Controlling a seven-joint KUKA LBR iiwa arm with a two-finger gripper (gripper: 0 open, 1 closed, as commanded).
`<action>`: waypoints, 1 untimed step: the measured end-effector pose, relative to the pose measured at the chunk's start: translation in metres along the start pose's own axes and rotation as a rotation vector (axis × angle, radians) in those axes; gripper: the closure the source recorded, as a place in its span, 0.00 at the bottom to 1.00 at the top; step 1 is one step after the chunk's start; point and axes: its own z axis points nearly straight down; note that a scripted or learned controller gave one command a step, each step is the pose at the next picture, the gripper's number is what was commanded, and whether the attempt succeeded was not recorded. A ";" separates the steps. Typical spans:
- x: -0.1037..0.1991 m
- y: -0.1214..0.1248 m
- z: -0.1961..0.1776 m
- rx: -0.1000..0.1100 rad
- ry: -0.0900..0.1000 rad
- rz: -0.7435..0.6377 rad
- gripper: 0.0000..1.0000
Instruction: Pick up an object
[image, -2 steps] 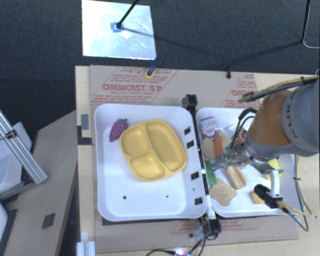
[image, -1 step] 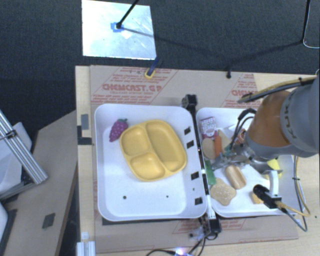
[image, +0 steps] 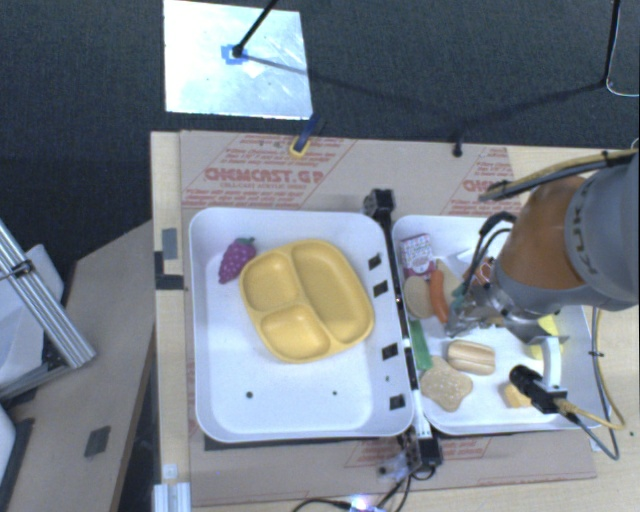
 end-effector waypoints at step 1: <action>0.003 0.000 -0.043 -0.001 -0.001 -0.003 1.00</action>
